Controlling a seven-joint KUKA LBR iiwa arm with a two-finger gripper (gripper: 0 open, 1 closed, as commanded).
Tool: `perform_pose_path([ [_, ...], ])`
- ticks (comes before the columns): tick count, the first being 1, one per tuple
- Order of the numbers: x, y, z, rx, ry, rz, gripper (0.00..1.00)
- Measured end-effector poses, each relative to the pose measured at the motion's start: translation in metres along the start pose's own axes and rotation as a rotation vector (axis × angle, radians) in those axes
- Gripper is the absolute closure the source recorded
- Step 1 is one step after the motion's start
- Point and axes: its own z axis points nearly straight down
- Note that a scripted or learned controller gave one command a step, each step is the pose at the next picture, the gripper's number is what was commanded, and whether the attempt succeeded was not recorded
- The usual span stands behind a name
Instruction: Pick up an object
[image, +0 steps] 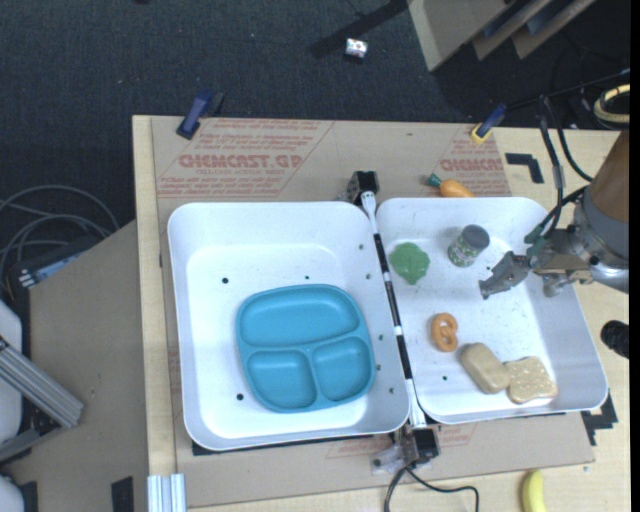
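Note:
The right white bin (570, 330) holds a green lump (409, 262), a small grey-green can (467, 245), an orange pretzel-shaped piece (444, 331) and two tan bread-like pieces (508, 372) near its front. My gripper (525, 281) hangs over the right half of this bin, just right of and slightly nearer than the can. Its two dark fingers (498, 277) are spread apart, open, with only white bin floor between them. The grey arm comes in from the right edge.
The left bin (195, 300) carries a blue divided plate (305, 345). A small orange item (454, 187) lies on the board behind the right bin. Clamps sit at the board's back edge, a yellow object (533, 492) at the front right, cables on the left.

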Motion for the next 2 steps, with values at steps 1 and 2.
perform_pose_path([
  [1, 0.027, 0.019, 0.09, 0.003, 0.001, 0.0, 0.0],
  [2, 0.021, 0.025, 0.166, 0.002, 0.0, 0.001, 0.0],
])
